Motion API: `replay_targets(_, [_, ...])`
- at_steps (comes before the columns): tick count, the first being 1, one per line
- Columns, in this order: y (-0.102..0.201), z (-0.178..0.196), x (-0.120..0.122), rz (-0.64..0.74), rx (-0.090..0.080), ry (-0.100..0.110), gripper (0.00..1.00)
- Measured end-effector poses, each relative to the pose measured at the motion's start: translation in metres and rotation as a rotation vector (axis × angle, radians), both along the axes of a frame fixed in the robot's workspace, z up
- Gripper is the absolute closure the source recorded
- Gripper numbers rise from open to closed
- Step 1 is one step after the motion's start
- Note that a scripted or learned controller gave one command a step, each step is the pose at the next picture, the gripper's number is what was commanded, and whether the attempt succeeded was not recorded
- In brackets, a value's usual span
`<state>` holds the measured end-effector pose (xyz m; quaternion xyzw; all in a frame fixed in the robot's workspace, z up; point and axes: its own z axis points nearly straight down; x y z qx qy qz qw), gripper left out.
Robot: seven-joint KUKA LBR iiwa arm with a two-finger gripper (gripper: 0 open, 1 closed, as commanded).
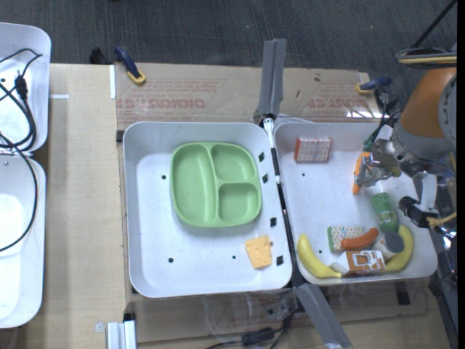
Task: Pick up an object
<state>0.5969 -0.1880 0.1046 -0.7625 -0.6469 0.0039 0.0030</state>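
Right now my gripper (372, 167) hovers over the right bin (327, 187), touching an orange object (358, 171) whose long axis runs away from the camera. Whether it grips it, I cannot tell. A green bottle (384, 211) lies just nearer the camera.

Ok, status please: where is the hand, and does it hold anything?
Hand over right bin, near orange item. No object seen held. Green bottle lies just below it.

Grey arm reaching from right, orange band above wrist, end effector (372, 167) lowered — leftward
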Motion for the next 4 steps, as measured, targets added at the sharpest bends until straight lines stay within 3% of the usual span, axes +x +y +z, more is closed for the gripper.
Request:
replay_targets(1, [0.0, 0.0, 0.0, 0.0, 0.0, 0.0, 0.0])
replay_targets(2, [-0.016, 0.006, 0.001, -0.111, 0.004, -0.004, 0.0])
replay_targets(3, [-0.016, 0.011, 0.0, -0.108, 0.001, 0.002, 1.0])
replay_targets(4, [-0.016, 0.011, 0.0, -0.108, 0.001, 0.002, 0.0])
